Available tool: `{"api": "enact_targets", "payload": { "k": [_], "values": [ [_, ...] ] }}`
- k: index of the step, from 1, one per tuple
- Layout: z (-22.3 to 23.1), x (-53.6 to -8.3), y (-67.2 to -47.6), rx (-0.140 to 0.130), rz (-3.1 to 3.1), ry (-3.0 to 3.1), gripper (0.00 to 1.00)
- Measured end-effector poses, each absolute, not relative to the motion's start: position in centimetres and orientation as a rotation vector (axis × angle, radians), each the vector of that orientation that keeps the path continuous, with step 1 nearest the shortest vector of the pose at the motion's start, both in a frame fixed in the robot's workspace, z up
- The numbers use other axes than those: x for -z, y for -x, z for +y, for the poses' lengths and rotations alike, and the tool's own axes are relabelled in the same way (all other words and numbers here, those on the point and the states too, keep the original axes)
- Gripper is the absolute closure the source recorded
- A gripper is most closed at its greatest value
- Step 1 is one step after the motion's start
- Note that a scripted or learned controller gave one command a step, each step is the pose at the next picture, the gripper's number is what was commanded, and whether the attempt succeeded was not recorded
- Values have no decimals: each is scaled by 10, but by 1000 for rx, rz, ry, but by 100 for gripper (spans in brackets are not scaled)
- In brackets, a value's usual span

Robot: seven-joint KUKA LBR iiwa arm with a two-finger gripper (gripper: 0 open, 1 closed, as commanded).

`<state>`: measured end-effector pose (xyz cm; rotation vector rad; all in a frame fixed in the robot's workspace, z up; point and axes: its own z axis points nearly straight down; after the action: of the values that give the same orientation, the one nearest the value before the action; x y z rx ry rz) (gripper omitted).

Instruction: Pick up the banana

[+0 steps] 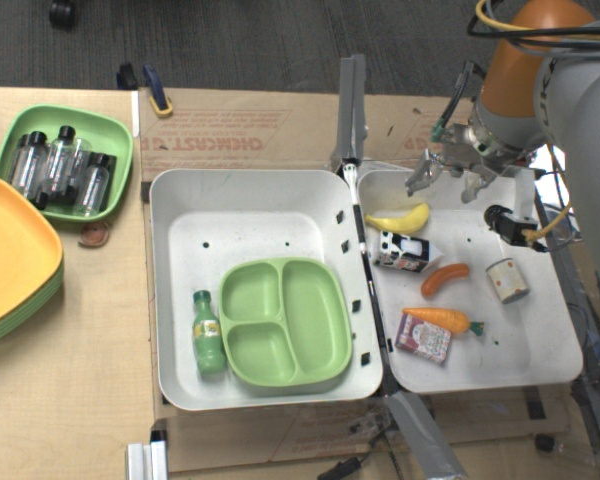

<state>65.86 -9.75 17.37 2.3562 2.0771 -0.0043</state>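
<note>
Jaws (446,179) seemingly spread — banana (400,219) below-left.

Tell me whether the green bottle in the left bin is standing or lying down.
Lying down: the small green plastic bottle rests on its side on the left white bin floor, cap pointing away, beside the green divided tray.

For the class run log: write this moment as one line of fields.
task: pick up banana | gripper: open, above banana, not touching | banana: right bin, far-left corner | status: not grasped

Orange plates (15,258) cut by left edge; arm (570,58) cut by right edge.
</note>
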Motion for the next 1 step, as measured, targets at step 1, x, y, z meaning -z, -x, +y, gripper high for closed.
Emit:
{"api": "enact_targets", "payload": {
  "k": [1],
  "values": [
    [-127,-92,-656,4,2163,-2278,0]
  ]
}}
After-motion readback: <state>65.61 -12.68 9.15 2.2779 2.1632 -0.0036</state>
